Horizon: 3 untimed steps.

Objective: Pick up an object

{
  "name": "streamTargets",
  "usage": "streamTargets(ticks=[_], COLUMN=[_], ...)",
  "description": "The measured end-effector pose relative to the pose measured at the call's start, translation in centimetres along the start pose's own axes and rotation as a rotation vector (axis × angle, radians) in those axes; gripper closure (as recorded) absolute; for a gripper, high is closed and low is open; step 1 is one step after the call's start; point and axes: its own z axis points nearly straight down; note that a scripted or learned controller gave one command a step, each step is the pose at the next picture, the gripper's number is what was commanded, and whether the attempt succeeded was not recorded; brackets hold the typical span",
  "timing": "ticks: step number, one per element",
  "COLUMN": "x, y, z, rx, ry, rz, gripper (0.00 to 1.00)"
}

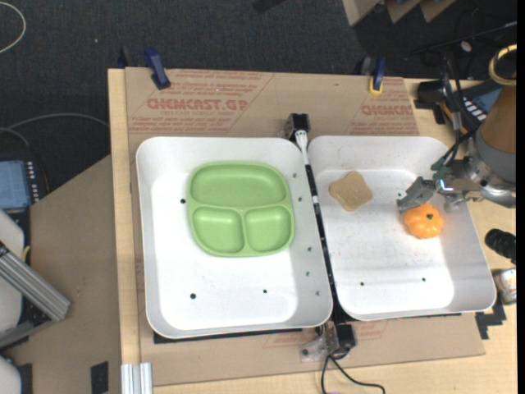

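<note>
The orange pumpkin-shaped object (424, 221) lies in the right bin (394, 294), toward its right side. The jaws (428, 194) hang just above it, spread open with one finger to the upper left of the object and the other to its upper right; nothing sits between them. A tan cookie-like piece (350, 190) rests further left in that bin. The left bin (164, 245) carries a green divided tray (240, 208) on the desk (213, 97).
</note>
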Motion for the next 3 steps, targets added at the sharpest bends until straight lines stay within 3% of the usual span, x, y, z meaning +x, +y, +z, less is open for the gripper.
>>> streamTargets(ticks=[1, 2, 3], x=[-6.3, -5.7, -6.1], y=[5.8, 10.3, 10.3], z=[9.2, 12.0, 10.7], rx=[-0.003, -0.001, -0.005], ry=[-0.003, 0.011, 0.001], rz=[0.002, -0.005, -0.006], gripper=[0.00, 0.00, 1.00])
